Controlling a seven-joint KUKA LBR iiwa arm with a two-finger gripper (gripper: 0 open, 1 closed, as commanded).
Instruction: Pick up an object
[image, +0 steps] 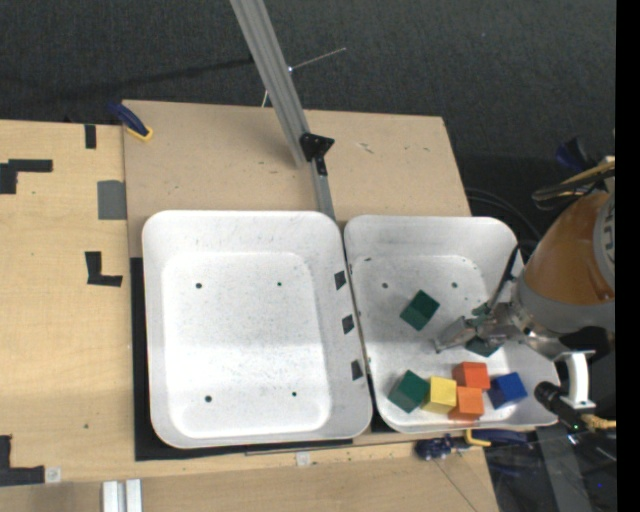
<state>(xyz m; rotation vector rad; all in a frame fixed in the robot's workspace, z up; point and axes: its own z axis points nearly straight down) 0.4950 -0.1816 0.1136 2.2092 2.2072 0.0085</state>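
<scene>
My gripper (472, 334) is low inside the right bin (400, 235), near its right wall, with the grey and orange arm (575, 265) above it. A green block (419, 309) lies tilted just to the gripper's left, apart from it. Along the bin's front sits a cluster: a second green block (408, 390), a yellow block (442, 392), two orange blocks (471, 375) (468, 401) and a blue block (507, 389). A dark teal shape (487, 347) shows right under the gripper; whether it is a block or part of the gripper is unclear.
The left bin (160, 300) adjoins the right one on the wooden bench. A slanted metal rail (280, 80) runs down to the bins' back edge. A blue clamp (440, 447) sits at the front rim of the right bin.
</scene>
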